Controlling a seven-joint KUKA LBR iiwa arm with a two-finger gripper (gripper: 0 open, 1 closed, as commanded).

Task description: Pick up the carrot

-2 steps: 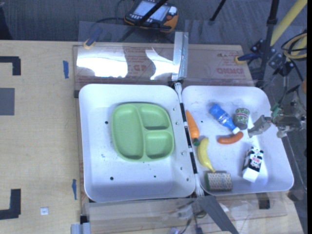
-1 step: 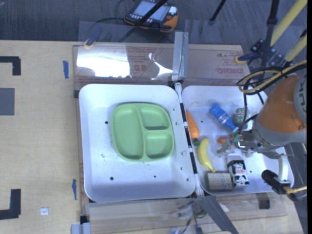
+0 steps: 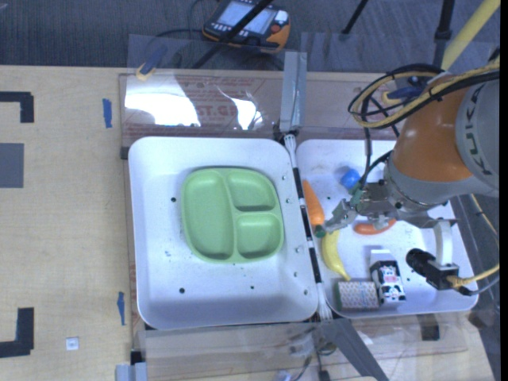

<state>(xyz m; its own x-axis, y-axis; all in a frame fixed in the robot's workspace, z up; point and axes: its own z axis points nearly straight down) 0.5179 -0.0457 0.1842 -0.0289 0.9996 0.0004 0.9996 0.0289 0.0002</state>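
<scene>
One carrot (image 3: 313, 205) lies lengthwise, green end toward the camera; claw (image 3: 347, 211) grip unclear.

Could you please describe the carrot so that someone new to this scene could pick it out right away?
Look in the right-hand white bin, along its left wall beside the divider. The carrot lies there lengthwise, just left of the gripper. It is the slim orange piece with a green tip, directly above the yellow banana.
</scene>
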